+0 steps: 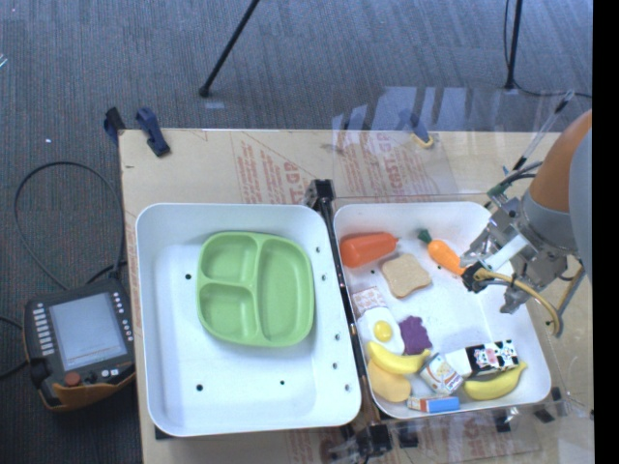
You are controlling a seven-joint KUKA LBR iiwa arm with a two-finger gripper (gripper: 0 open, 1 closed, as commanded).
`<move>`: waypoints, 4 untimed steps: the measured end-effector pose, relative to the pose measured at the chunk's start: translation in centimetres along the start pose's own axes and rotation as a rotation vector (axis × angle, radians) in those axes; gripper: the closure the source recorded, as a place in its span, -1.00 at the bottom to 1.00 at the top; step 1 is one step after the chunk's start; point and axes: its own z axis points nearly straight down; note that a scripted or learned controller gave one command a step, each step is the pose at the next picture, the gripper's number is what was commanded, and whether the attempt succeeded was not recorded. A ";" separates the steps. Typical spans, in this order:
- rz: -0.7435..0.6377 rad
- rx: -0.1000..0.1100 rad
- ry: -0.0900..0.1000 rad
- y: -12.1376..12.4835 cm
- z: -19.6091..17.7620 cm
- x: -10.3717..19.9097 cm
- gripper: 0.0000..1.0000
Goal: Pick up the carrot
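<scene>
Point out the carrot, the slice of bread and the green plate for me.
carrot (445, 257): camera view, on the middle of its orange body.
slice of bread (405, 276): camera view, on the centre of its top face.
green plate (286, 290): camera view, on the bare floor of its largest compartment.

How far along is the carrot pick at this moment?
Done: the approach, since the gripper hovers close beside the carrot. In hand: nothing shows as grasped; the carrot lies on the floor of the right-hand bin. Left: the grasp and the lift.
</scene>
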 end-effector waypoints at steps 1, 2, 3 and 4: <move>0.189 0.005 -0.005 -0.2 8.6 5.9 -1.00; 0.178 0.013 -0.009 -0.5 7.7 6.0 1.00; 0.176 0.015 -0.011 -0.7 7.8 6.1 -1.00; 0.169 0.019 -0.014 -0.8 6.8 6.1 1.00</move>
